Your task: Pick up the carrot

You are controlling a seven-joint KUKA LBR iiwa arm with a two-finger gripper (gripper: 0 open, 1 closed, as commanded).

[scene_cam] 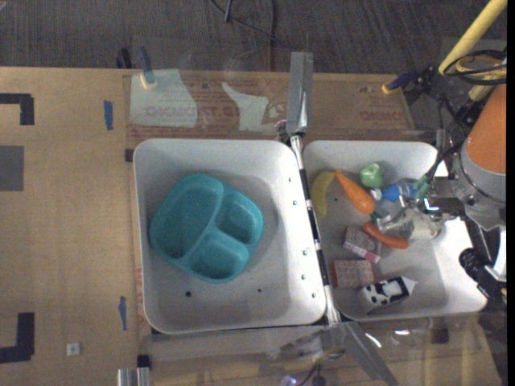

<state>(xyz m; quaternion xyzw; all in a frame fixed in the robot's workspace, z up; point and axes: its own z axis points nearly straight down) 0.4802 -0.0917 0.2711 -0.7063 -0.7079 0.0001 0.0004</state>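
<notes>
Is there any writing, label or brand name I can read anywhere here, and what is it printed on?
Nothing here can be read for certain.
Wooden board behind the bins: faint dark lettering at its left and right ends, too blurred to read.
Small flat packet in the right bin: printed pattern, too small to read.
Brownish packet below it: speckled print, no legible words.
Black-and-white carton: markings only, no readable text.

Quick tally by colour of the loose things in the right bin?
Orange: 2, carrot, thinner orange piece
Yellow: 1, banana
Green: 1, apple
Blue: 1, blue item
Black and white: 1, cow-print carton
Brownish packets: 2
Total: 8
</notes>
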